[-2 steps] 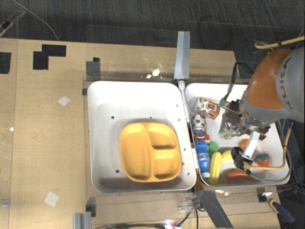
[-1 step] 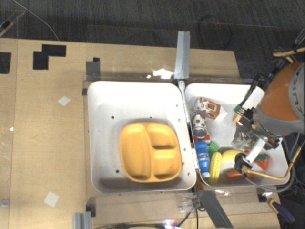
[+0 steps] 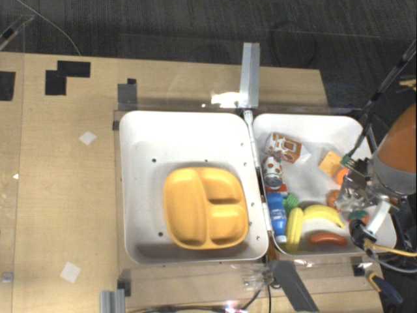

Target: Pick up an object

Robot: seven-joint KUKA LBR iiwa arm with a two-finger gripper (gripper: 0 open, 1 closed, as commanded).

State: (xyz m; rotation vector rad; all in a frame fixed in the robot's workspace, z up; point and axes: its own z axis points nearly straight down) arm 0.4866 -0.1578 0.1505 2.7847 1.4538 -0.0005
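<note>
Table point(image 3: 58, 194): pale wooden surface across the frame's lower left.
Left bin point(image 3: 140, 135): shallow white tray at centre, carrying a yellow divided plastic plate point(image 3: 205, 206).
Right bin point(image 3: 306, 126): shallow white tray at right, carrying a yellow banana point(image 3: 322, 215), corn cob point(image 3: 294, 227), blue bottle point(image 3: 276, 212).
Pincer point(image 3: 355, 197): right edge, over the right bin; grip state cannot be told.

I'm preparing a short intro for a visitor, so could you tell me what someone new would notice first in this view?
The big yellow divided plate lying alone in the left bin draws the eye first. Next comes the cluster of small things along the near and left sides of the right bin: a banana, a corn cob, a blue bottle and a small can. The arm's gripper hangs over that bin's right side.
</note>
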